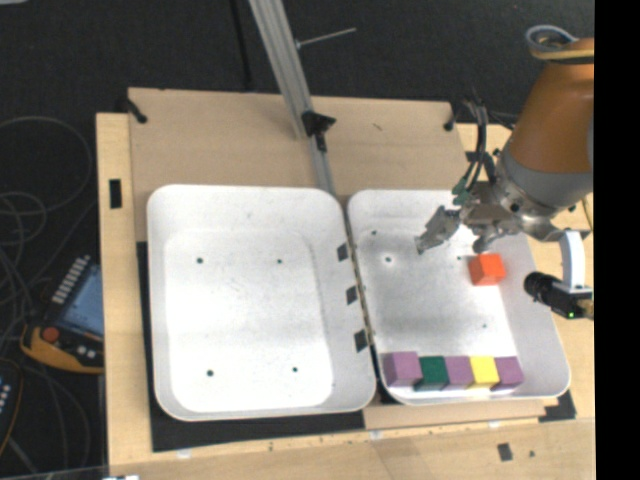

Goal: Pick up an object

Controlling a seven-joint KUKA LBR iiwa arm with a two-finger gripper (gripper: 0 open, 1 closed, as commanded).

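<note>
Fingers above orange block

Honestly can't read a single word, number or logo anywhere here. The handheld controller with the orange grip lying left of the bench has a bluish lit screen, but whatever's on it is just a blur. The coloured blocks have plain faces as far as I can tell: the orange cube and the row of purple, green and yellow blocks. The two shallow white bins carry only dark dots.
</note>
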